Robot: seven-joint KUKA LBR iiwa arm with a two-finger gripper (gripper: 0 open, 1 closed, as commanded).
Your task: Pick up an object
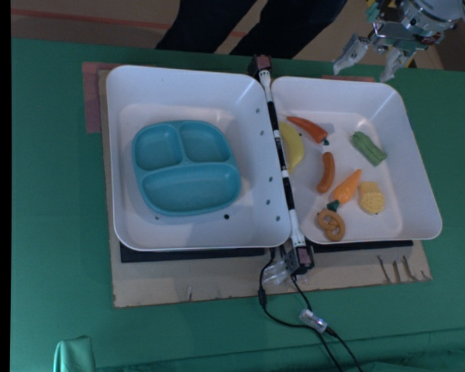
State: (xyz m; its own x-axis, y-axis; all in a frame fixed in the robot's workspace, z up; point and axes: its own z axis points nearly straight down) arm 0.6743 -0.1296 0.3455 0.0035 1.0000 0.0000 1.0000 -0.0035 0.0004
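Nothing is picked yet: the gripper (366,62) hangs open-fingered and unladen past the right bin (418,169) rim at one o'clock, toy foods untouched inside.

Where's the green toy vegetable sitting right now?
The green vegetable lies in the right bin, toward its far right side, right of the red chili pepper and above the yellow corn piece.
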